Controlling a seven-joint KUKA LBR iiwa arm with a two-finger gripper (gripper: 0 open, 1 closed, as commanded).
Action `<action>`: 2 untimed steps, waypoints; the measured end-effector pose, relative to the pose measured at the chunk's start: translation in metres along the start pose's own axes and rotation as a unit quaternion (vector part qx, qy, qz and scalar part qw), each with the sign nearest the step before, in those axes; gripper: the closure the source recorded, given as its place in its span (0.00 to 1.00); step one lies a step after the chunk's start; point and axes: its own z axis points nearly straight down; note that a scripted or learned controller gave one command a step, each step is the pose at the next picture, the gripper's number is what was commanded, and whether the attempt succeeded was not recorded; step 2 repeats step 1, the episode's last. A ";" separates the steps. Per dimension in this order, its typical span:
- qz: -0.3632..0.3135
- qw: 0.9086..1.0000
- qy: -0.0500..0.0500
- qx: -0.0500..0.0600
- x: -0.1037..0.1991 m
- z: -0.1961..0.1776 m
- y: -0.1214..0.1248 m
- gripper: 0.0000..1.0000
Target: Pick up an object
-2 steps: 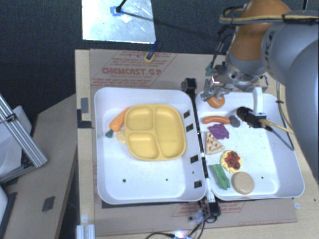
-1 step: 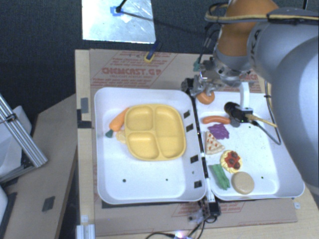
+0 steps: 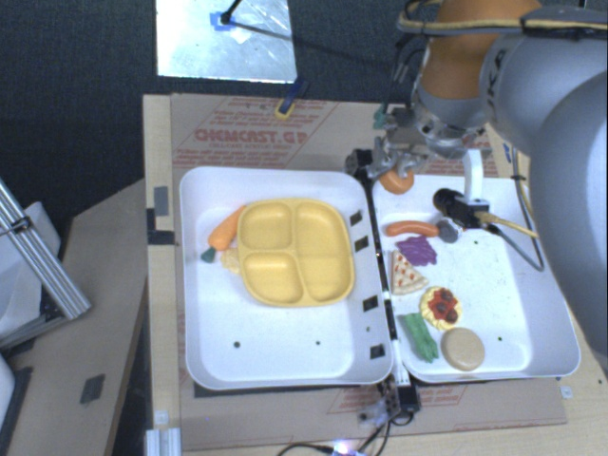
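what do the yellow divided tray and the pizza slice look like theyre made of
The yellow divided tray looks like moulded plastic, matte to satin: one even colour, rounded compartment ridges, soft sheen. The pizza slice looks like toy food, probably plastic or rubber, given its flat colours and thick shape; too small to be sure.

The arm (image 3: 551, 93) is built of broad, smooth, rounded grey casings, the largest a pale grey curved shell. Above the wrist sits a bulging orange band (image 3: 475, 36), glossy and dome-shaped, with dark cables looping over its top and down one side. Below it a lighter silver-grey ring narrows to the wrist. The gripper (image 3: 394, 162) is a small cluster of dark and metallic parts, too fine to make out clearly. A thin yellowish cable (image 3: 513, 226) trails beside it.
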 end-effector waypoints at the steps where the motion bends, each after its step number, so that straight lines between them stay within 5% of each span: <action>1: 0.001 1.000 0.000 0.002 0.003 0.013 -0.011 1.00; 2: 0.001 1.000 0.000 0.002 0.003 0.013 -0.011 1.00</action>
